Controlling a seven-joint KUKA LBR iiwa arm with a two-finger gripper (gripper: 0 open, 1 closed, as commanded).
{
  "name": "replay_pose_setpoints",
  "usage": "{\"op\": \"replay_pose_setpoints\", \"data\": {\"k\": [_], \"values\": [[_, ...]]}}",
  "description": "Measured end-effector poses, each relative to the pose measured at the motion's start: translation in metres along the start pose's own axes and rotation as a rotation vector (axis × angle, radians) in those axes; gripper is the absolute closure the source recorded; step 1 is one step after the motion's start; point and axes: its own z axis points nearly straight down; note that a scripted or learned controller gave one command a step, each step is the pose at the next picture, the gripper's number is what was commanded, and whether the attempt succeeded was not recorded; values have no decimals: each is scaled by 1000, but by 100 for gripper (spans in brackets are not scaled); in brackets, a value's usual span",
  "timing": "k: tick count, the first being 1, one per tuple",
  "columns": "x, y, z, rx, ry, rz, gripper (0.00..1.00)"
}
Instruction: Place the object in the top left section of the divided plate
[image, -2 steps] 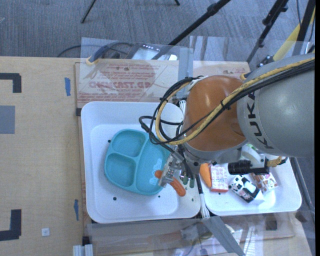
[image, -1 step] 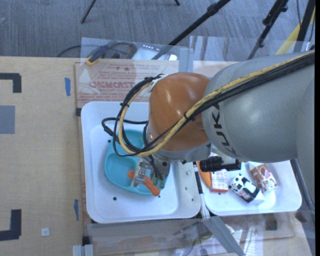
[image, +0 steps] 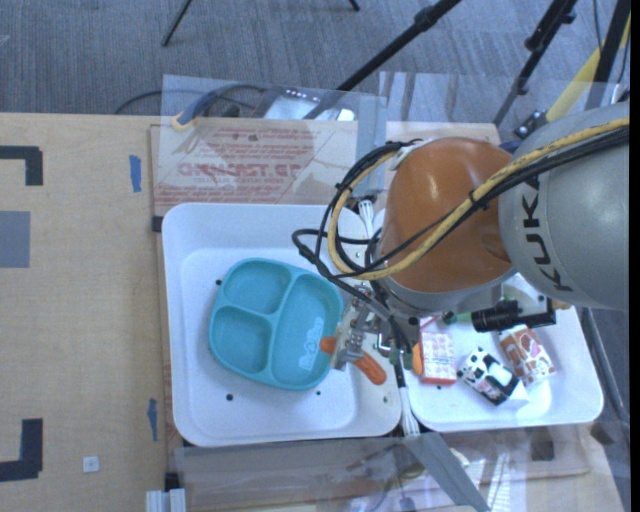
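Observation:
A light blue divided plate (image: 272, 322) with three sections lies in the left white bin (image: 190, 250). My gripper (image: 354, 342) hangs just off the plate's right rim, low over the bin floor. An orange, carrot-like object (image: 371, 371) sticks out on both sides of the fingers, one end toward the plate and the longer end toward the bin's right wall. The fingers look shut on it. The plate's top left section (image: 250, 285) holds nothing. The big orange wrist band and cables hide the bin's back right corner.
The right bin (image: 580, 400) holds a red-and-white packet (image: 437, 356), a black-and-white toy (image: 487, 376) and a brown-and-white packet (image: 527, 356). A cardboard sheet (image: 240, 165) lies behind the left bin. Bare wooden bench (image: 80, 300) spreads to the left.

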Motion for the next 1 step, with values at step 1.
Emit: {"op": "replay_pose_setpoints", "data": {"k": [1], "values": [[-9, 55, -3, -3, -4, -84, 100]]}}
